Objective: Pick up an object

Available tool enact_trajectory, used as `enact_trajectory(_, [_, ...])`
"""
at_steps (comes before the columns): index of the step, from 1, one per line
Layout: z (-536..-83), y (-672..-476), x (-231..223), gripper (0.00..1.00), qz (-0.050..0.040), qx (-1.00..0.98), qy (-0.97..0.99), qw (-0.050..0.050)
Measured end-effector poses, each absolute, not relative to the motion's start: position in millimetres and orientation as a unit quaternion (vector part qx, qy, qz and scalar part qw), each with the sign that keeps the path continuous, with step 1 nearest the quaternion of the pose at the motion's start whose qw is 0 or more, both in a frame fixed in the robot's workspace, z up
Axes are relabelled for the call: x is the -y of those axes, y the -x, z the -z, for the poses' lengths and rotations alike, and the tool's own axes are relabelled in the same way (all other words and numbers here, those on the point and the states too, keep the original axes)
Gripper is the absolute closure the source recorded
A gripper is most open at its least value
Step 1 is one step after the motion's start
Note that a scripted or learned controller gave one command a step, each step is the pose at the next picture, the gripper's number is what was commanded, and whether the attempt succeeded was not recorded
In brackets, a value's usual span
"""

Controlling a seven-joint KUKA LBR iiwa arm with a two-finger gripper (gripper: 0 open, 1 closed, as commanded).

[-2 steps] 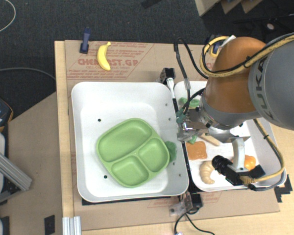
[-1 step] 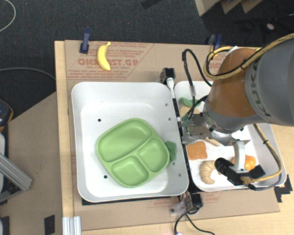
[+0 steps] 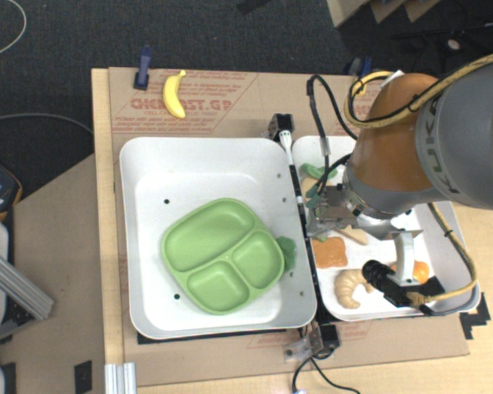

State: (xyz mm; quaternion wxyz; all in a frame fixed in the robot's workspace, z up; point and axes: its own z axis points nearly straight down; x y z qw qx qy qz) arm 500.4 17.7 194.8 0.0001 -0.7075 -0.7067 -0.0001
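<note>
My grey arm with its orange wrist band [image 3: 394, 138] reached in from three o'clock and hung over the right-hand shallow white plastic bin [image 3: 456, 240]. My pincer [image 3: 324, 216] sat low at the left edge of that bin, close against the wall it shares with the left-hand white bin [image 3: 140, 220]. The wrist hid its tips, so I could not tell how it stood.

The nearest candidate was a flat orange toast-shaped toy [image 3: 329, 253]. It lay just below the pincer, toward six o'clock, near but not clearly touching it. It had no marked long axis.

A tan curved croissant-shaped toy [image 3: 349, 288] lay further out, at about five o'clock, its long axis running roughly from one o'clock to seven. A small round orange toy [image 3: 421, 269] rested toward four o'clock, beside a black bracket [image 3: 390, 284].

In the left bin a pale green plastic plate with three compartments [image 3: 222, 255] lay well apart, at about eight o'clock. A yellow toy banana [image 3: 175, 93] rested on the brown cardboard sheet [image 3: 230, 97] beyond the bins, toward ten o'clock.

I judged a short move toward six o'clock would serve the toast piece best.
</note>
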Motion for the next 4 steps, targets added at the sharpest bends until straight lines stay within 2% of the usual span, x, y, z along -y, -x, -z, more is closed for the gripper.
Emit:
enact_trajectory(1, [-184.1,-515.3,41.4,1.0,-0.0001,0.706,0.709,-0.001])
enact_trajectory(2, [-184.2,-481.4,-90.3,1.0,-0.0003,0.711,0.703,0.003])
enact_trajectory(3, [-326.5,-481.3,-33.8,1.0,0.0065,0.706,0.708,-0.006])
enact_trajectory(4, [-293.6,-493.3,-125.7,1.0,-0.0002,0.71,0.704,0.001])
